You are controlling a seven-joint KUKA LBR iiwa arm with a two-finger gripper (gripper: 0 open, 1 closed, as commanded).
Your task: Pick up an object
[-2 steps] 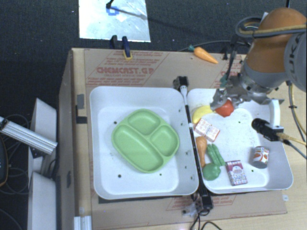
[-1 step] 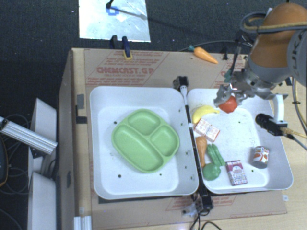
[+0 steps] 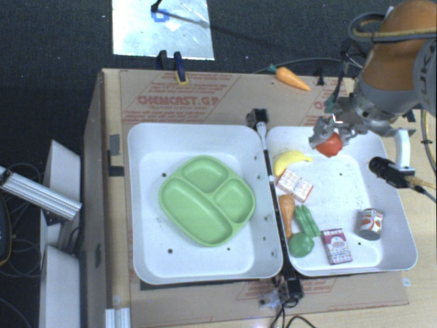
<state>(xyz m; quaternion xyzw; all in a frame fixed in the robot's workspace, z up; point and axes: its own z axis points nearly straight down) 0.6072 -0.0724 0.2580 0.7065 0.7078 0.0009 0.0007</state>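
Observation:
My gripper (image 3: pixel 329 137) hangs over the far part of the right bin (image 3: pixel 403 241), reaching in from the upper right. It is shut on a small round red object (image 3: pixel 331 146), like a toy tomato, which shows between and just below the fingers, lifted a little off the bin floor. Under and left of it lie a yellow banana (image 3: pixel 290 159) and a small white and red box (image 3: pixel 295 186). Further toward the front are an orange carrot (image 3: pixel 286 214), a green vegetable (image 3: pixel 303 232), a dark red box (image 3: pixel 336 244) and a small can (image 3: pixel 370 224).
The left bin (image 3: pixel 147 149) holds a green divided plate (image 3: pixel 207 200). A second carrot (image 3: pixel 292 78) lies on the cardboard behind the bins. A black cylinder (image 3: pixel 388 171) juts over the right bin's right side. The arm's grey body (image 3: pixel 392 80) overhangs the back right corner.

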